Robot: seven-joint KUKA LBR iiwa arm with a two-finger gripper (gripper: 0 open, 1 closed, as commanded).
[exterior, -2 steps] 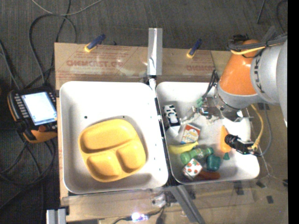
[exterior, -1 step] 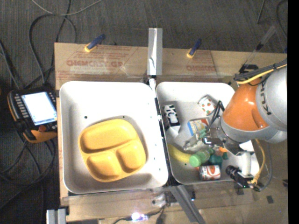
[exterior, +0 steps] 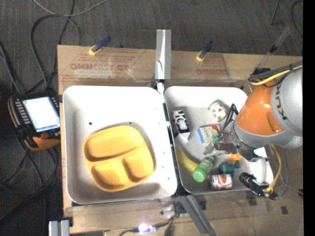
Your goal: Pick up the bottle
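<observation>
The small green plastic bottle [exterior: 203,170] is seen lying tilted in the right white bin [exterior: 197,95], beside a yellow banana [exterior: 185,162] and a red can [exterior: 221,181]. The end effector [exterior: 220,145] is placed just above it; whether it is open cannot be told.

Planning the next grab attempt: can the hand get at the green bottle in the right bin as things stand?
Probably yes. The hand hovers just above the bottle, whose top side is uncovered. The banana and can crowd its sides, so room is tight.
</observation>
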